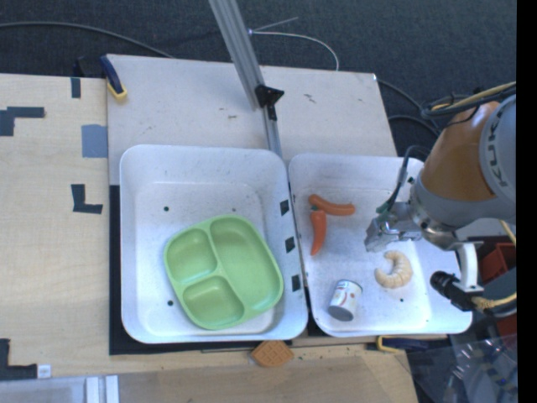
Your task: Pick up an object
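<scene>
A croissant (393,269) lay in the right bin (336,170), near that bin's right side and toward its front edge, curled with its ends pointing left. The gripper (379,233) hung just above and to the left of it, close but with a strip of white floor between them, and nothing sat between its fingers; how wide they stood could not be told from this angle. To the croissant's left, near the front wall, a small white can (343,299) lay tipped on its side. Farther left and back, two orange carrot-like pieces (323,217) lay touching, one lengthwise and one across it. The grey arm (461,170) with its orange band came in from the right over the bin's edge. In the left bin (134,225) a green divided plate (222,269) rested flat, toward the front. A waffle-like biscuit (270,353) lay on the bench just in front of the two bins.
</scene>
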Motion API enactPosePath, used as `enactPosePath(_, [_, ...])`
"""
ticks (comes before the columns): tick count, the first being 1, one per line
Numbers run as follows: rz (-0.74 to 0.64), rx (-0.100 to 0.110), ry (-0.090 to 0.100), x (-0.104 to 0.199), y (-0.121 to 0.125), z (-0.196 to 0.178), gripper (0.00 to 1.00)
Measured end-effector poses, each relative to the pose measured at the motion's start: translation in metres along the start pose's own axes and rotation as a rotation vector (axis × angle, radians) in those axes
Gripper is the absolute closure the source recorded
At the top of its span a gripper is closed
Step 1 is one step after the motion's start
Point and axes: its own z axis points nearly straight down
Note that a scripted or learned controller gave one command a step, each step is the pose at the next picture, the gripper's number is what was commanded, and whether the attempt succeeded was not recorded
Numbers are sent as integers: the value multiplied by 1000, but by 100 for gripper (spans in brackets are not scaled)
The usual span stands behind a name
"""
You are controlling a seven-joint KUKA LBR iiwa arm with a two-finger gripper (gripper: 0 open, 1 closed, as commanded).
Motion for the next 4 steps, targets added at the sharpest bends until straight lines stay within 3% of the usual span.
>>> enactPosePath(2, [0,-1,-1,3,12,-102,100])
enactPosePath(4, [-3,7,2,99,20,-89,100])
